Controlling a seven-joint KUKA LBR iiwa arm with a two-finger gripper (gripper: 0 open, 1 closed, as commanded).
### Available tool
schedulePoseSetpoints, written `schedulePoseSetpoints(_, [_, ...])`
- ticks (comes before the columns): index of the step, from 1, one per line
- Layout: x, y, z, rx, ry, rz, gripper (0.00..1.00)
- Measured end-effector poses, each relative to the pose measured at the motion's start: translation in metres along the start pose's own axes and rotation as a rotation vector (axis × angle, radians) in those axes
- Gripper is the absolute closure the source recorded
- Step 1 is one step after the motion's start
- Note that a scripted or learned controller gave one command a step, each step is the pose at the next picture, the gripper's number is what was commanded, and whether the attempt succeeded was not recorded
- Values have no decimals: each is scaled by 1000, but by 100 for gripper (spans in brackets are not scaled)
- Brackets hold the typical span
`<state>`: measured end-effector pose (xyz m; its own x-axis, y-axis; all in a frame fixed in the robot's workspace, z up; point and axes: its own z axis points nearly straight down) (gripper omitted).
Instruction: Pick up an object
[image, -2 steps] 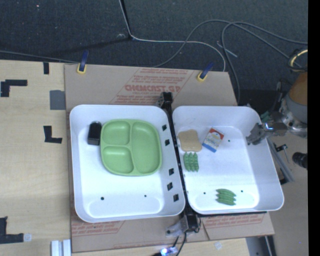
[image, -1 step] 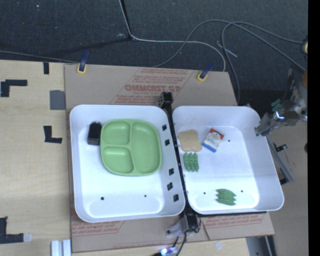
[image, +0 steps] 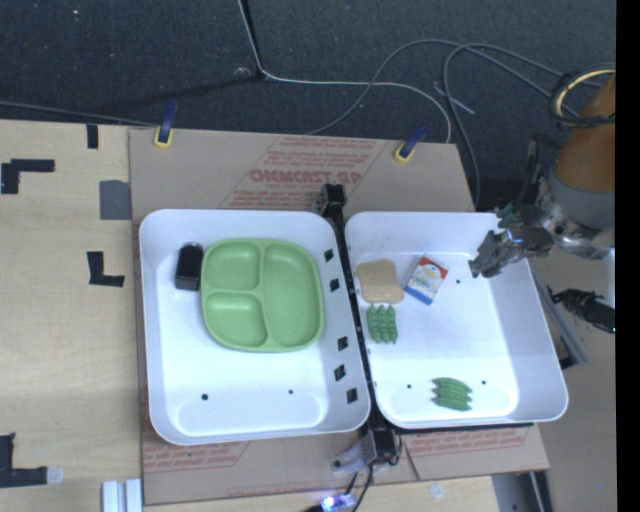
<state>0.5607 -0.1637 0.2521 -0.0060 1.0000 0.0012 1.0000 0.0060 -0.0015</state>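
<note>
Approaching stage: pincer (image: 488, 262) poised at right bin's (image: 535, 395) far-right rim, nothing picked yet.

Near to far w/ right bin as landmark: green pods (image: 452, 393) by its near wall; knobbly green piece (image: 382, 324) at its left wall; tan slab (image: 379, 281) touching that, just beyond; small red-blue packet (image: 427, 279) beside the slab, nearest the pincer. Pincer finger state: can't tell, dark and blurred, no obj. seen between. Next: prob. swing inward over packet, then descend.
</note>
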Motion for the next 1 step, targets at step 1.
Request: schedulePoseSetpoints(1, [54,3,10,0,-1,0,100])
